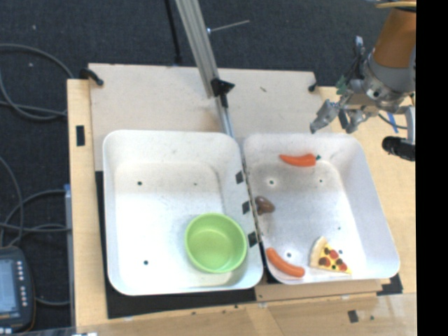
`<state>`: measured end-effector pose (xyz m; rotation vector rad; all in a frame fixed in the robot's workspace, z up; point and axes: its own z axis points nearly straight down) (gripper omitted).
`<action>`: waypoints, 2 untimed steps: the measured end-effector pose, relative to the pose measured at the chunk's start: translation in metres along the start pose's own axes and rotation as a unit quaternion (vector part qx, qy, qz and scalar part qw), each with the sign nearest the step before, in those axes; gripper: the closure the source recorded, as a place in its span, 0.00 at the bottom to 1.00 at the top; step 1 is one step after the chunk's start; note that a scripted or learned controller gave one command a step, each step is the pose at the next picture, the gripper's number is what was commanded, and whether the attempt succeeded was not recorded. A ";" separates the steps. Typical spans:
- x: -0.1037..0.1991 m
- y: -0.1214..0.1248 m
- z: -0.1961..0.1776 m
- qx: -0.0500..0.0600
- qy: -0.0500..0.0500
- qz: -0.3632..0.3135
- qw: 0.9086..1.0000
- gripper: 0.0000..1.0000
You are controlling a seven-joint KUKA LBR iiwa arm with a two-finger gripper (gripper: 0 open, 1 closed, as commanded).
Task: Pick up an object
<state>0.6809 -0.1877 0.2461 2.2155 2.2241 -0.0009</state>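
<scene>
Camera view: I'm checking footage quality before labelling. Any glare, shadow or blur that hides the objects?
In the camera view, light is even and soft; the white bins look bright but keep their speckles. The green bowl casts only a faint shadow. The chili pepper, hot dog and pizza slice read clearly. The gripper is slightly soft.

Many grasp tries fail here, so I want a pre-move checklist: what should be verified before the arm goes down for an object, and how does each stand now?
1. Pincer above the bin rim, not in contact: ok.
2. Pincer carrying nothing: ok, nothing seen between its fingers.
3. Finger opening: cannot tell.
4. Nearest target, orange chili pepper, lying apart from other items: ok.
5. Hot dog pressed against the right bin's near wall: not ok for an easy grasp.
6. Pizza slice lies flat: probably hard to pinch.
</scene>
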 end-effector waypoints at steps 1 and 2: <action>-0.001 0.000 0.000 0.000 -0.001 0.000 1.000 0.00; -0.008 0.006 0.057 0.002 -0.001 0.001 1.000 0.00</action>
